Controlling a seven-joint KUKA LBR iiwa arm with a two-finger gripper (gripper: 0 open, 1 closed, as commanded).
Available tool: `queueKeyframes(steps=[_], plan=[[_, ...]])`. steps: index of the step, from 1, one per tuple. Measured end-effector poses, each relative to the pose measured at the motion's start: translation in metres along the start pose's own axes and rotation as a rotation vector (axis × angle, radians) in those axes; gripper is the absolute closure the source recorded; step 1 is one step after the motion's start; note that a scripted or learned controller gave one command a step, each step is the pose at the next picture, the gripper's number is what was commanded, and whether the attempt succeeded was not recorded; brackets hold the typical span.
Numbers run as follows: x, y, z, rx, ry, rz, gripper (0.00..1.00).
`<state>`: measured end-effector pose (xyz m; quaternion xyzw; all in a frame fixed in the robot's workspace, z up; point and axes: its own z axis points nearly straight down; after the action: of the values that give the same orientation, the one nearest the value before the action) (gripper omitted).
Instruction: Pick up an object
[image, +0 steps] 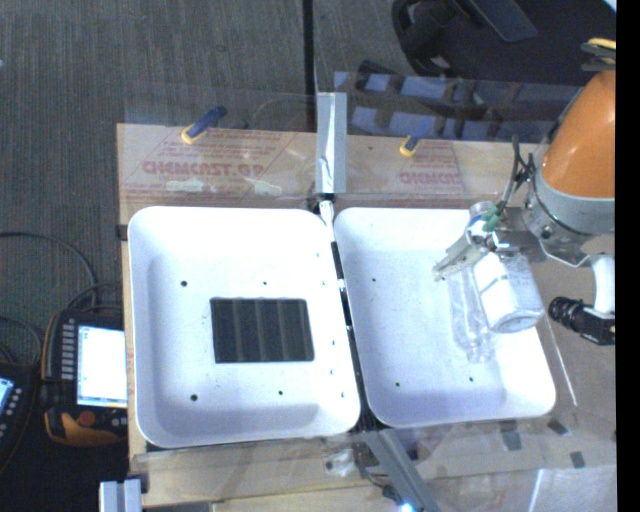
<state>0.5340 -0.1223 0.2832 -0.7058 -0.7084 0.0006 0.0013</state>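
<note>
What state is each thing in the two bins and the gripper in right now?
Dark ribbed panel: lying flat in the middle of the left bin, untouched.
Clear plastic bottle: in the right bin, near its right side, right under the gripper; whether it is gripped cannot be told.
Gripper: over the right bin's upper right part, at the bottle's top end.

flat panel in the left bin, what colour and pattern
Dark grey flat panel with lengthwise stripes, in the camera view.

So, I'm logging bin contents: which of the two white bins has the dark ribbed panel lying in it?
The left bin: the dark ribbed panel lies flat at its middle. The right bin has the gripper over it.
</note>
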Motion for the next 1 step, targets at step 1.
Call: queueKeyframes(steps=[1], plan=[[-0.0603, 0.0636, 0.021, -0.001, -0.002, -0.117, 0.0]])
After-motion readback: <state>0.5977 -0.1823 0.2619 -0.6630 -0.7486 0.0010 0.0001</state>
